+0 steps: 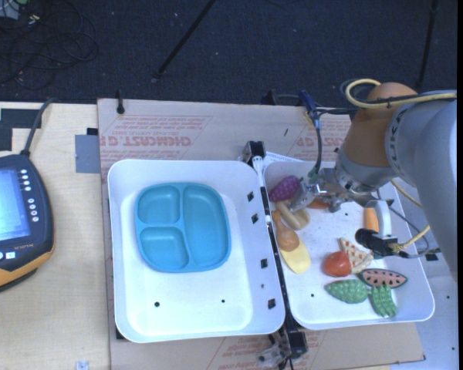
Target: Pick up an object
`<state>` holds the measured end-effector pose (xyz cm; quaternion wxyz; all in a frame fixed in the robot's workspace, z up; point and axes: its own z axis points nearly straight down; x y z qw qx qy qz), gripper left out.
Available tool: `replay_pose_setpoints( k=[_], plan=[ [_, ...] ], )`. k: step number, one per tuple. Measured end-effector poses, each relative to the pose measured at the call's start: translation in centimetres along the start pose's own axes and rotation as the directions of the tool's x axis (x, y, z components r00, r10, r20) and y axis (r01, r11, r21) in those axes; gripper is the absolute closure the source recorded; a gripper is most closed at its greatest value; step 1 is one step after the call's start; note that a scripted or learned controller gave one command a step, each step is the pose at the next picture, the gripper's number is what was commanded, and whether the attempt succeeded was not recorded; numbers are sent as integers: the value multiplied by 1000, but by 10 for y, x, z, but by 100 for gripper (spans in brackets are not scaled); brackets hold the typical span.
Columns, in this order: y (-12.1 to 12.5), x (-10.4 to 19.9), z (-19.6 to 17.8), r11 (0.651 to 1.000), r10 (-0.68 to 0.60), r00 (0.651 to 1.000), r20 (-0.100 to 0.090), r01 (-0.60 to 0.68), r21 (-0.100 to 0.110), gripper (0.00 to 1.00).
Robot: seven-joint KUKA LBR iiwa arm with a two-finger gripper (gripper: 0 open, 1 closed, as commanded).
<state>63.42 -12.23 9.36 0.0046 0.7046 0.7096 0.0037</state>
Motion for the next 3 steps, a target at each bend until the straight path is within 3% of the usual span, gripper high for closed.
replay_pose_setpoints(
  k=[1, 2, 3],
  plan=[
    [9, 37, 0, 1000, 7, 1000, 8, -7, 2, 0],
    [-98, -27, -2, 1000, 16, 1000, -1, -16, 1, 0],
    [-120, -16, -3, 1000, 11, 1000, 3, -11, -9, 0]
  ],
)
